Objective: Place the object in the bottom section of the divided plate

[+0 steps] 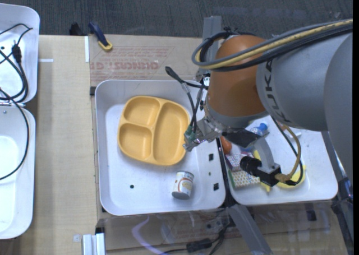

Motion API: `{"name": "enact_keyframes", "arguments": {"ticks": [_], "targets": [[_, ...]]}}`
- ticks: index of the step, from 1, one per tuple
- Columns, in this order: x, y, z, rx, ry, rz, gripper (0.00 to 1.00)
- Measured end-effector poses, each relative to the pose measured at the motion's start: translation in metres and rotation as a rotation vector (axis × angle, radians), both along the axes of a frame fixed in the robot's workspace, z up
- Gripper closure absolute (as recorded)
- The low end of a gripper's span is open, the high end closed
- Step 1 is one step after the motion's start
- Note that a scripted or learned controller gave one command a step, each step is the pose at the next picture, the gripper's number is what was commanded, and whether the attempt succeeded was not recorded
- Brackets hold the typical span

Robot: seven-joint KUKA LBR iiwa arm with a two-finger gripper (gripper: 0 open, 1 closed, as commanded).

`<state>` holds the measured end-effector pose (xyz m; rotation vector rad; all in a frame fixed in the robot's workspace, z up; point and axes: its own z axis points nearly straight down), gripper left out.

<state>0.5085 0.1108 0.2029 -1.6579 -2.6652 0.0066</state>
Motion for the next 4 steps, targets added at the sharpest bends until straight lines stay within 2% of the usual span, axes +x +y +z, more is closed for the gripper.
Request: {"name": "enact_keyframes", "arguments": {"ticks": [1, 2, 3, 4], "targets": [[-0.002, -0.053, 0.074, -0.001, -0.003, -0.174, 1.0], [-0.001, -0.054, 0.081, -0.004, -0.001, -0.174, 1.0], [-0.022, -0.024, -0.013, -0.001, 0.0, -0.19, 1.0], [0.026, -0.043, 0.036, -0.001, -0.002, -0.071, 1.0]]}}
